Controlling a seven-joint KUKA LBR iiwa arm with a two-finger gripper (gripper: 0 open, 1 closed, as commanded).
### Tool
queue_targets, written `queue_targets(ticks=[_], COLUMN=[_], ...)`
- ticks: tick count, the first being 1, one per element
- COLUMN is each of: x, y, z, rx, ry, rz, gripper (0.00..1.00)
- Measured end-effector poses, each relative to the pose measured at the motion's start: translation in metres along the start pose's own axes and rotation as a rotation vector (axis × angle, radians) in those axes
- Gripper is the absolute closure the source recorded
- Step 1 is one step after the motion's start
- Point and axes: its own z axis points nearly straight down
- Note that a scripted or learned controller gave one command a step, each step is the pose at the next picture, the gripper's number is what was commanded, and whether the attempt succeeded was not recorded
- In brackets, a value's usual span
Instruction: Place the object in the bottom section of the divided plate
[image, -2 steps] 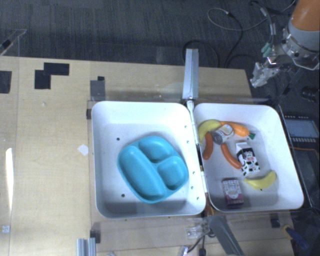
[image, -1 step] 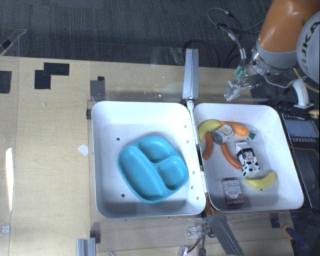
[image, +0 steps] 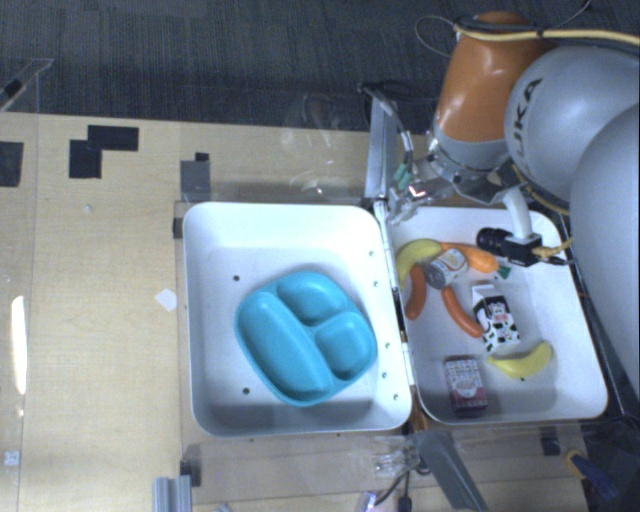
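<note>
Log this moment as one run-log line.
stage: pre-pick | gripper: above right bin's top-left corner | blue divided plate: left bin | bananas, hot dogs: right bin

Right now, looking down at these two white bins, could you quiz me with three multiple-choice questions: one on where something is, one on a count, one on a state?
1. Where is the light blue divided plastic plate?
A. in the left white bin
B. in the right white bin
C. on the wooden bench

2. How many sections does the plate have?
A. two
B. three
C. five

3. What lies in the plate's sections?
A. a yellow banana
B. a small can
C. nothing yet

Answers: 1 A, the plate rests on the left bin's floor. 2 B, one long section and two smaller ones show. 3 C, all sections are bare blue; the yellow banana lies in the right bin.
</note>
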Motion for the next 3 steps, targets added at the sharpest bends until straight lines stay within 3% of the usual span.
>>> queue_targets(ticks=[1, 2, 3], x=[-0.007, 0.056, 0.126], y=[-0.003, 0.014, -0.002], z=[-0.048, 0.018, 0.031], rx=[-0.003, 0.001, -0.001], ry=[-0.002, 0.001, 0.001], rz=[-0.065, 0.094, -0.290], gripper=[1.00, 1.00, 1.00])
